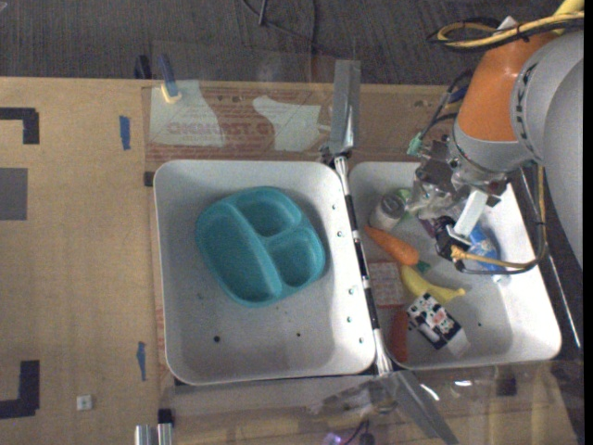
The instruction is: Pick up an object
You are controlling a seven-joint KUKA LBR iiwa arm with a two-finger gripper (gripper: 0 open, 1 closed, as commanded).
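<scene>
Two white bins are sitting side by side on the worktop (pixel 83 276): the left bin (pixel 176 341) is carrying a teal divided plate (pixel 261 245), and the arm is hanging over the right bin (pixel 528 332). Its jaws (pixel 443 213) are hovering above a carrot (pixel 391 244), a yellow banana (pixel 428 286) and a black-and-white dice block (pixel 433 321); how wide they are standing, I cannot tell.

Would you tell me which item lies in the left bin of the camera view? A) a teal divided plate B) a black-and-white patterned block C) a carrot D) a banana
A: the teal divided plate sits alone in the left bin, while the carrot, the banana and the patterned block all lie in the right bin near the gripper.
</scene>
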